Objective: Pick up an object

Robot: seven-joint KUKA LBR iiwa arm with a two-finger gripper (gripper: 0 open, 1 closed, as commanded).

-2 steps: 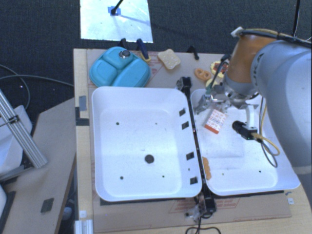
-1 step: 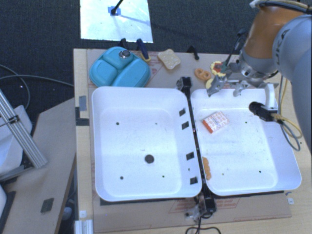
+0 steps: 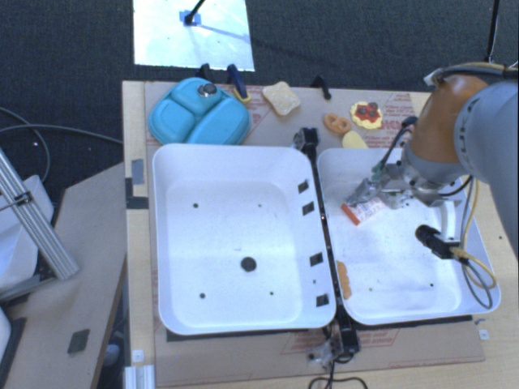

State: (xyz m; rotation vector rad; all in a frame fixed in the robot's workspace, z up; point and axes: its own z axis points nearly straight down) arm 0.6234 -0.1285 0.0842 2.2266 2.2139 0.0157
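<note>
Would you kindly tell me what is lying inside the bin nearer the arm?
A white packet with a red end lies partly under the gripper, and a small orange-brown piece rests by the left-hand wall of the bin. The arm covers the far right corner.

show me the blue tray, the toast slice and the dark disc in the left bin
blue tray (image 3: 195, 118): camera view, on the middle of its blue top
toast slice (image 3: 280, 98): camera view, on the centre of its pale face
dark disc (image 3: 248, 263): camera view, on the disc's centre
</note>
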